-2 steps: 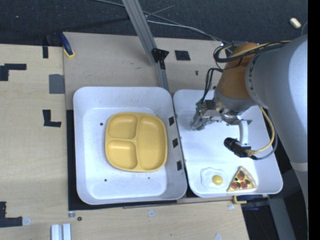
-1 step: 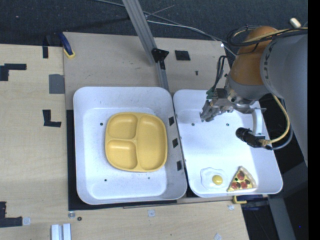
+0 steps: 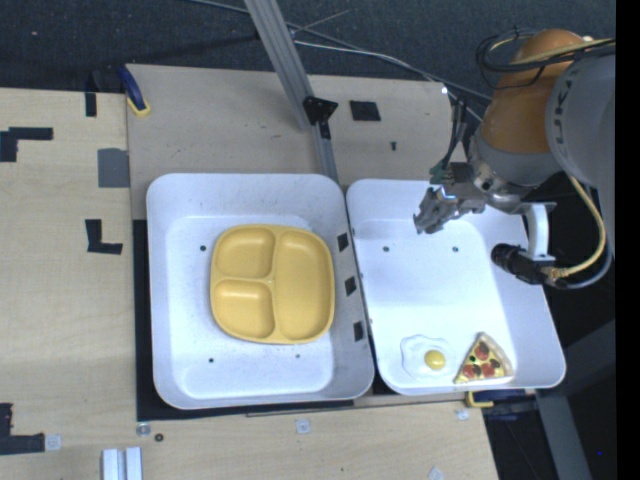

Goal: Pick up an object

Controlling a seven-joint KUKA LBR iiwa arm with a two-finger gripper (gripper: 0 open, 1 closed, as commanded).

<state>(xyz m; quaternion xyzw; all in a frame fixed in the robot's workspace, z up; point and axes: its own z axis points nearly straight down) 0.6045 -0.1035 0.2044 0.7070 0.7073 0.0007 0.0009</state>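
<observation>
A toy fried egg [image 3: 425, 355] lies near the front of the right bin [image 3: 400, 268]. Beside it, at the front right corner, lies a toy pizza slice [image 3: 484, 360]. A yellow divided plate [image 3: 272, 283] sits in the middle of the left bin [image 3: 180, 268]. My gripper [image 3: 433, 215] hangs over the back part of the right bin, well behind the egg and the pizza slice. Nothing is seen between its fingers.
A metal pole [image 3: 290, 68] slants from the top of the view down to the gap between the bins. Cables run above the bench at the back right. Black tape marks dot the wooden bench on the left.
</observation>
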